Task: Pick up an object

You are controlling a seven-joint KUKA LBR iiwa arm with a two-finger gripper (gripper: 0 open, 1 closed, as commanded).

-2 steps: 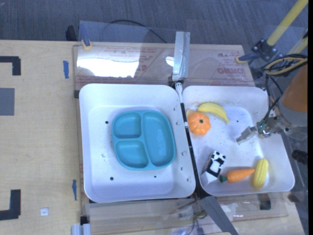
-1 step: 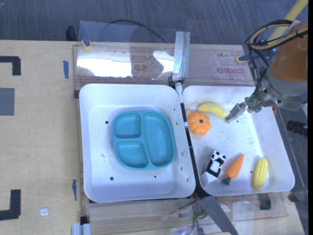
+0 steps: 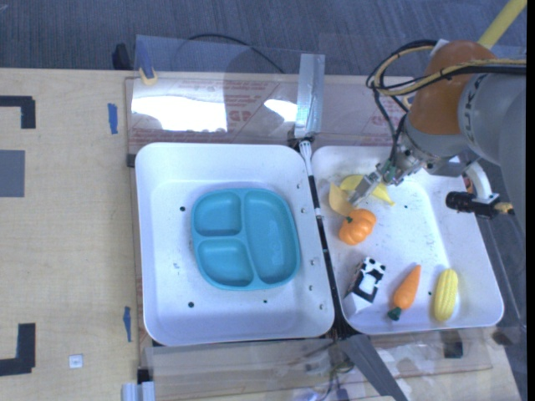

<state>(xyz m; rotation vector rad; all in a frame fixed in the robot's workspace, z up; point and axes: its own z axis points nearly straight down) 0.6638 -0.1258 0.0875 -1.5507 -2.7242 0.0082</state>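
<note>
A: Which thing is it after? I'd say the yellow banana-shaped plastic toy (image 3: 343, 195), lying at the far left of the right-hand shallow white bin (image 3: 468, 224), close to the wall it shares with the left bin.

B: Agreed. The gripper (image 3: 364, 190) sits right over it, slanting down from the right, but I cannot tell whether the fingers are spread or pressed together; they blur into the toy.

A: So no claim that it holds anything.

B: None. Just near the banana, touching or almost touching, lies the small orange pumpkin toy (image 3: 357, 226). That's the risk: a sloppy close could nudge the pumpkin or catch both.

A: Then the fingers should straddle the banana across its narrow width, away from the pumpkin side, and close fully before any lift.

B: And lift straight up, since the wall is near. Further off, the black-and-white block (image 3: 366, 280), the orange carrot toy (image 3: 405, 290) and the yellow corn cob (image 3: 445, 294) lie along the near side, well clear.

A: The teal divided plate (image 3: 246, 237) in the left white bin (image 3: 159, 224) plays no part.
</note>
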